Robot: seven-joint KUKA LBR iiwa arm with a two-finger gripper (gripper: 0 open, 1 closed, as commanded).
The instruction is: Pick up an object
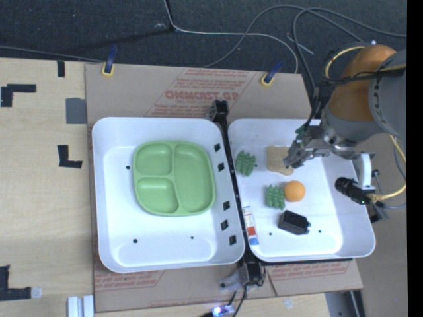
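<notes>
In the right bin (344,240) lie a tan sponge-like block (277,158), an orange ball (295,191), two green toy pieces (245,163) (275,196) and a black block (293,223). My gripper (295,156) hangs low over the right end of the tan block, its dark fingers pointing down at the block's edge. The orange ball sits just below the gripper. Nothing is lifted off the bin floor.
The left bin (109,177) holds a green divided plate (174,178). A small red-and-white packet (249,222) lies by the divider between the bins. Cables run across the dark backdrop, and clips (269,78) hold the cardboard sheet.
</notes>
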